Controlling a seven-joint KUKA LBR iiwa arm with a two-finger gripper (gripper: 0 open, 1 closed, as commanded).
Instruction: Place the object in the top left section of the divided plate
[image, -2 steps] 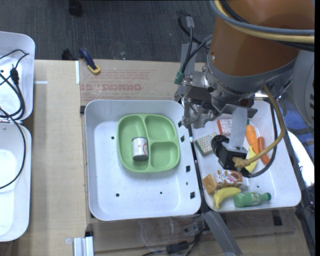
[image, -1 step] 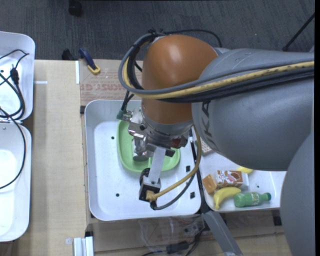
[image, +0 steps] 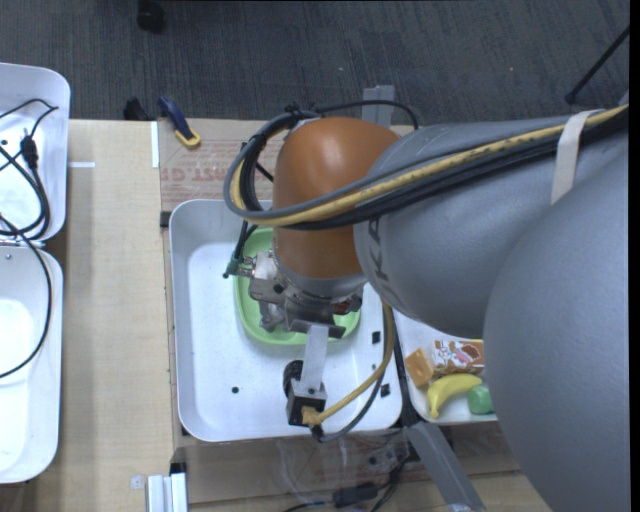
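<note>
Camera view: arm's wrist hangs over green divided plate (image: 252, 318) in left bin (image: 200, 330); pincer state can't tell. Object likely among toy food, banana (image: 452, 390), in right bin — probably light, stiff, slick; grip mid-body.

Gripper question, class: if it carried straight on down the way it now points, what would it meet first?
Most likely the green divided plate lying in the white bin directly beneath the gripper. The arm's wrist hides the plate's middle, so depth is unclear.
</note>
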